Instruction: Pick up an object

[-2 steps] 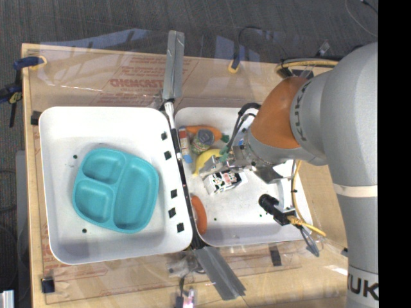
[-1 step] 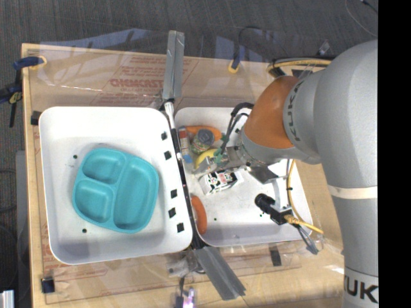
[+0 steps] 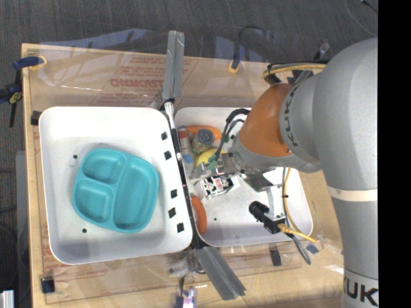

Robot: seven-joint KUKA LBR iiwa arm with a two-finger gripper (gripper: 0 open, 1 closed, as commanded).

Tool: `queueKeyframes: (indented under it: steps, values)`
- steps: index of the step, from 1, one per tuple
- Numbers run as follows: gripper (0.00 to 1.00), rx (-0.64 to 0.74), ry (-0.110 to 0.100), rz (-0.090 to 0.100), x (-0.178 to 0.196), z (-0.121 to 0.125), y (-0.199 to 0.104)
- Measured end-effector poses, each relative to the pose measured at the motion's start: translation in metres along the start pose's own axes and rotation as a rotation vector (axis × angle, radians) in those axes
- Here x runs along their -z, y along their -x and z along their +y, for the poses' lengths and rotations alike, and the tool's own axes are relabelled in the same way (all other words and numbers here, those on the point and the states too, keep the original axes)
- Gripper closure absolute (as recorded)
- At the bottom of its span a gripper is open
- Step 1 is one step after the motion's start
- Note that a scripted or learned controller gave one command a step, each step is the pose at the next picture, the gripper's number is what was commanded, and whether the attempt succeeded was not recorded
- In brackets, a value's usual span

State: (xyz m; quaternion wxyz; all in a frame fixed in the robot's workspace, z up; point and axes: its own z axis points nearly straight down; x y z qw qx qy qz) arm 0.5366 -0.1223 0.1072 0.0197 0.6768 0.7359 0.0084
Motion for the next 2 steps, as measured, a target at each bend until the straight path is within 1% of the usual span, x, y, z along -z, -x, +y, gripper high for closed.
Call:
queueKeyframes:
  steps: [1,2]
  values:
    - [1.0,0.012,0.003,0.011,0.013,0.004,-0.007]
    - [1.0,-0.201,-0.042,0.015,0.15,-0.026,-0.058]
